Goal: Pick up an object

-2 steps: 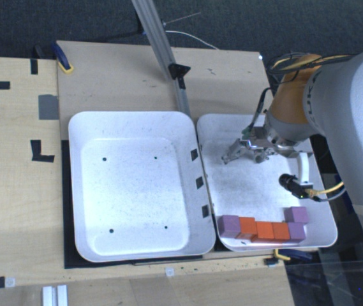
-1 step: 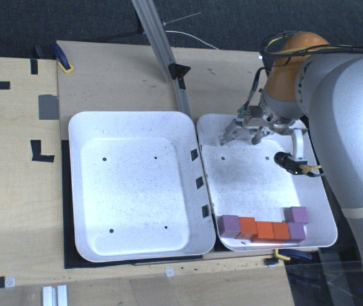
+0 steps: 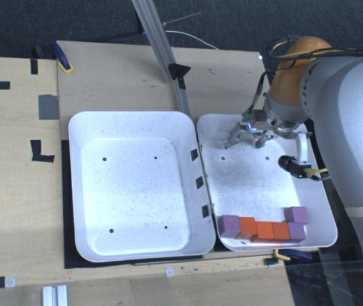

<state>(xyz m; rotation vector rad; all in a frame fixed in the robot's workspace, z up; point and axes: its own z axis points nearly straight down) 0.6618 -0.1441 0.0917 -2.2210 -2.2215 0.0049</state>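
Several small blocks lie in a row along the near wall of the right bin (image 3: 267,177): a purple block (image 3: 230,224), two orange blocks (image 3: 264,230), and purple blocks (image 3: 296,222) stacked at the right end. My gripper (image 3: 244,143) hangs over the far part of that bin, well away from the blocks. Its fingers are spread open, with nothing between them.
The left bin (image 3: 130,183) stands beside the right one, their rims touching. A slanted metal pole (image 3: 159,40) rises behind the bins. The grey arm (image 3: 340,132) covers the right bin's right side. Black tape marks lie on the bench at left.
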